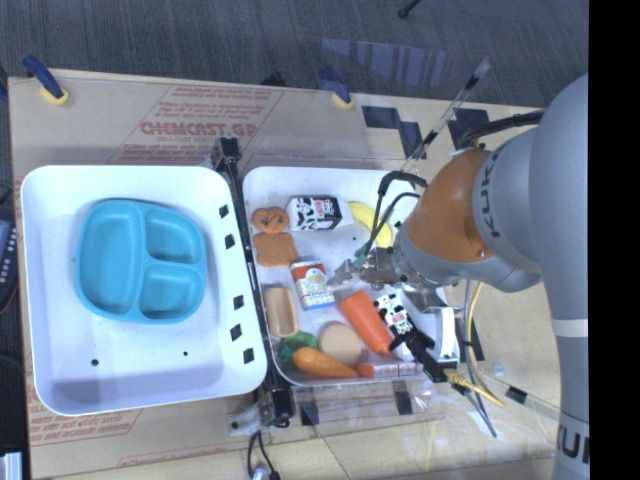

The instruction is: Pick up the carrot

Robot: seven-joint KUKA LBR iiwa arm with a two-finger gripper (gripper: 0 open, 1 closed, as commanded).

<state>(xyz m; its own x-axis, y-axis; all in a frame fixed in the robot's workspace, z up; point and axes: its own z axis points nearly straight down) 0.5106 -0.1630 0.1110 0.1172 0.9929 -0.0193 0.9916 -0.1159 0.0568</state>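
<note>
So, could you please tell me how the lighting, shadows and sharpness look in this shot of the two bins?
In the camera view, the light is even and soft; the left bin shows a faint grey shadow in its near corner, and the blue plate has no harsh glare. The carrot and other food items look slightly soft, small print unreadable; the arm looms large and a little blurred.

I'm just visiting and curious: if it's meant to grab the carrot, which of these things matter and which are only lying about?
Part of the job:
- carrot, at the near edge of the right bin
- robot arm above that bin

Just lying about:
- blue plate in the left bin
- milk carton
- banana
- hot dog
- cookie figure
</note>
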